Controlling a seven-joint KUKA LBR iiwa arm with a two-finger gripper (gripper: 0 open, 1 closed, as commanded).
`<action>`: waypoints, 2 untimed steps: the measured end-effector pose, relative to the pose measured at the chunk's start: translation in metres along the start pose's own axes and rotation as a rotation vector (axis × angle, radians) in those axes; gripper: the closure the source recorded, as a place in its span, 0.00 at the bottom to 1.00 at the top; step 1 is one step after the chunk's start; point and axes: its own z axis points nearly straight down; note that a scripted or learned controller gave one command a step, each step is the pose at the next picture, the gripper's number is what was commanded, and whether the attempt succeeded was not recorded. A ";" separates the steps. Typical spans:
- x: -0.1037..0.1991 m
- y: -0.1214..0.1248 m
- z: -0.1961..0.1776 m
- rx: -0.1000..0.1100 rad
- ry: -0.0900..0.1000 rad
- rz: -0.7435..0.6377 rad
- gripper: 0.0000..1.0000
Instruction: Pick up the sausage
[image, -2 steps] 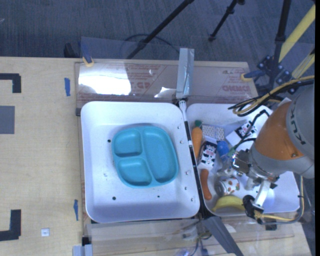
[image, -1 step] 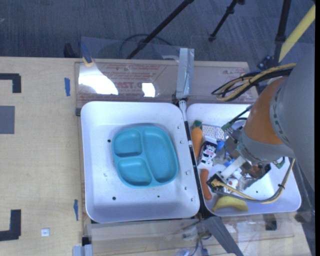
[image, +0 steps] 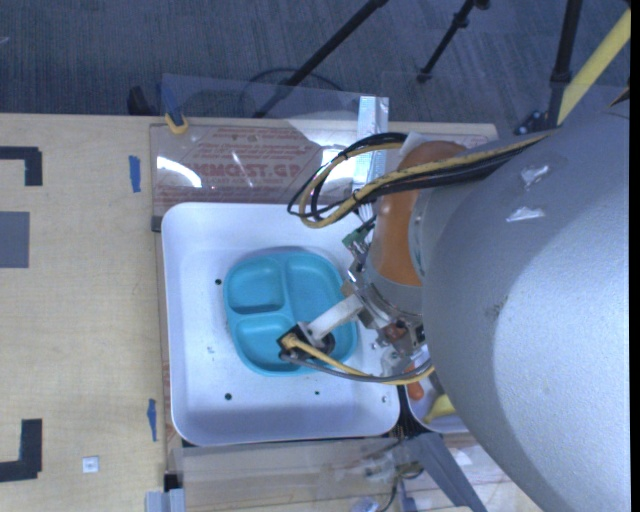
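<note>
Under the big grey arm (image: 540, 300), hanging the tool (image: 388, 338) low by the right edge of the blue plate (image: 270, 290) in the white bin (image: 200, 380). Not being able to tell: tool spread or squeezed, or the sausage's place. Going slowly, finding it first.

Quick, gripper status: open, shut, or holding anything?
Gripper: cannot be told from this view; it is low by the right edge of the blue plate in the white bin.
</note>
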 end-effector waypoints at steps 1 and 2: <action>0.000 -0.001 -0.009 0.001 -0.004 -0.005 1.00; -0.017 0.065 -0.079 -0.001 0.001 -0.120 1.00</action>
